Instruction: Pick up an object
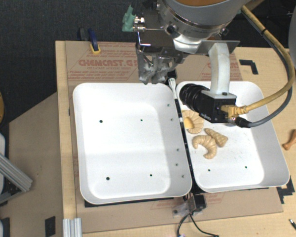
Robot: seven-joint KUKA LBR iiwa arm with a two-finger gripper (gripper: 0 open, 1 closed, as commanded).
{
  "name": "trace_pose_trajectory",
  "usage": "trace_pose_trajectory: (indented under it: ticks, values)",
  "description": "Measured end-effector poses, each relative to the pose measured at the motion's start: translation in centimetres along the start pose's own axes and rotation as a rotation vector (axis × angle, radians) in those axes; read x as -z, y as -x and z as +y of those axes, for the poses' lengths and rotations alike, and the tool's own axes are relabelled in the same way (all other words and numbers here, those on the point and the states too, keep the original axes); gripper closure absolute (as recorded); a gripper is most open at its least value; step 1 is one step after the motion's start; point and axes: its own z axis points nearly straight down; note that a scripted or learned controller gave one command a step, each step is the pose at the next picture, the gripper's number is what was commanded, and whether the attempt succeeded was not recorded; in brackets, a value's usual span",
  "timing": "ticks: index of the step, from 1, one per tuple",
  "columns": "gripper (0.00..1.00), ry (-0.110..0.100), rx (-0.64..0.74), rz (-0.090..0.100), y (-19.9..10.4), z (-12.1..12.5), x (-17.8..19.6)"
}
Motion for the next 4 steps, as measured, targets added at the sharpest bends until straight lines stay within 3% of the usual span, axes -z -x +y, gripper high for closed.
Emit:
trace_pose_trajectory:
  ticks: [1,2,3,4]
  values:
    - [0.00,0.002,-0.003,-0.001,0.1,0.3,0.0]
    - [1.00,0.005,-0.002,0.000,0.0,0.3,1.1]
    - [0.00,0.004,-0.002,-0.001,0.0,0.3,1.0]
    - [1.00,0.007,-0.001,0.001,-0.1,0.3,2.1]
